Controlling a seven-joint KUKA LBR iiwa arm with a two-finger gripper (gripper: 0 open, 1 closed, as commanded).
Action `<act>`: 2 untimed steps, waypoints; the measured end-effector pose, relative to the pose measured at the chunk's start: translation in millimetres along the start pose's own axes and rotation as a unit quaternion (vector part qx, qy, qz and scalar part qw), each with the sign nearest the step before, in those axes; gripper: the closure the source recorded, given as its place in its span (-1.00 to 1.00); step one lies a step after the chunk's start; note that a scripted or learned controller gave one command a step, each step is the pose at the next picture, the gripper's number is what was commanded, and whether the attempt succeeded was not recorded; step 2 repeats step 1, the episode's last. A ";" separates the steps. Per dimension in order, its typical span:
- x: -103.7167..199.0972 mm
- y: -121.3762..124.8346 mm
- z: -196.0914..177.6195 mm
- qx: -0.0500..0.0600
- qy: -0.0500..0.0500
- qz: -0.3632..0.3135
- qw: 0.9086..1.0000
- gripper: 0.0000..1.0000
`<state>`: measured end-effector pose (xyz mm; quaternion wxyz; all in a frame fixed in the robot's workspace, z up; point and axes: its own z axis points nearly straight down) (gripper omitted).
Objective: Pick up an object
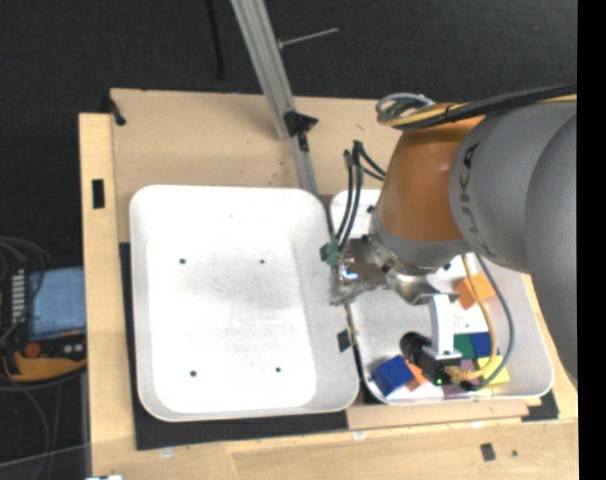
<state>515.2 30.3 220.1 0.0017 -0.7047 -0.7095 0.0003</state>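
camera view looked down on a tan bench (183, 143) against dark floor, with two white bins on it. the left bin (228, 298) lay bare. the right bin (523, 368) held a jumble near its front: a blue block (392, 374), a green block (473, 345) and an orange piece (474, 292). the arm (473, 183) hung over the right bin and hid its gripper, so its grip was beyond telling.

Even overhead light, white bins (228, 298) bright, surroundings dark, picture soft and slightly grainy
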 end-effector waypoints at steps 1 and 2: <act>58.8 -3.8 -2.7 -0.001 0.000 -0.001 1.000 1.00; 58.8 -3.8 -2.7 -0.001 0.000 -0.001 1.000 1.00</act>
